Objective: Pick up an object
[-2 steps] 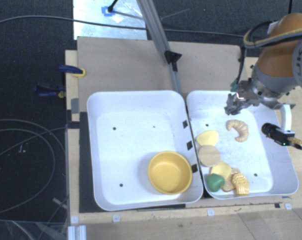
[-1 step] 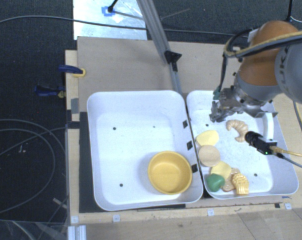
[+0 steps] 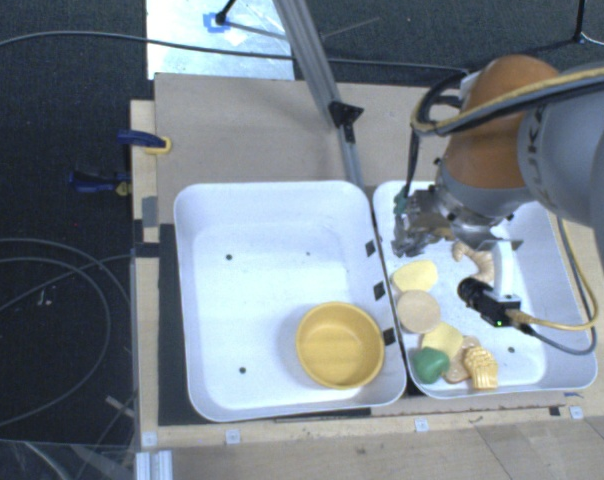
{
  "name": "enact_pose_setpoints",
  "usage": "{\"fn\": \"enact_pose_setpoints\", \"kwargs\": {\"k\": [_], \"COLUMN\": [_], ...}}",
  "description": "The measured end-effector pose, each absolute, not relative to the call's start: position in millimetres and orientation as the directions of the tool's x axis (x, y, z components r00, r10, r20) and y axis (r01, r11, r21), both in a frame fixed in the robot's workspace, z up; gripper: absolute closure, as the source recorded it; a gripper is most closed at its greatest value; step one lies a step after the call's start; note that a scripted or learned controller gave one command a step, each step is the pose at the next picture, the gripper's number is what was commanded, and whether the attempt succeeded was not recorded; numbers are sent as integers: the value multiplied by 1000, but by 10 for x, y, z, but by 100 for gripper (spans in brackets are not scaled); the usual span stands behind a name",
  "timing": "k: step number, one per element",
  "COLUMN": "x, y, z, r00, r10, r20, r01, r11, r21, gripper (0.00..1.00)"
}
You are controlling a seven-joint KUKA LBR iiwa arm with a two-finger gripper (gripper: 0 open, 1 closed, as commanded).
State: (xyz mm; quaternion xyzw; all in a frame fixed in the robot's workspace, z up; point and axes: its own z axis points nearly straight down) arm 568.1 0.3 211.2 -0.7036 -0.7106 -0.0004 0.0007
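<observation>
Yellow bowl [image 3: 339, 344] upright in left bin [image 3: 252, 258]; tan disc [image 3: 418, 311], green lump [image 3: 431, 365], yellow pieces [image 3: 415, 275] in right bin [image 3: 554, 343].

Yellow bowl [image 3: 340, 343] seen in left bin [image 3: 242, 288]. Gripper [image 3: 414, 233] positioned over right bin [image 3: 544, 268], just beside pale yellow slice [image 3: 414, 275]; tan disc [image 3: 418, 311], green piece [image 3: 430, 366] nearby.

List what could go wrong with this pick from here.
1. The claw hangs close to the right bin's left wall; it may strike the rim instead of reaching a thing.
2. The pale yellow piece and the tan disc lie tight together next to it, so a grasp could shove one aside or slip off both.
</observation>
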Motion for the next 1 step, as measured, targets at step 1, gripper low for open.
{"fn": "enact_pose_setpoints", "kwargs": {"k": [1], "x": [5496], "y": [458], "z": [2091], "r00": [-10], "r10": [1000], "r20": [2], "r01": [1000], "r11": [10], "r21": [-1], "gripper": [100]}}
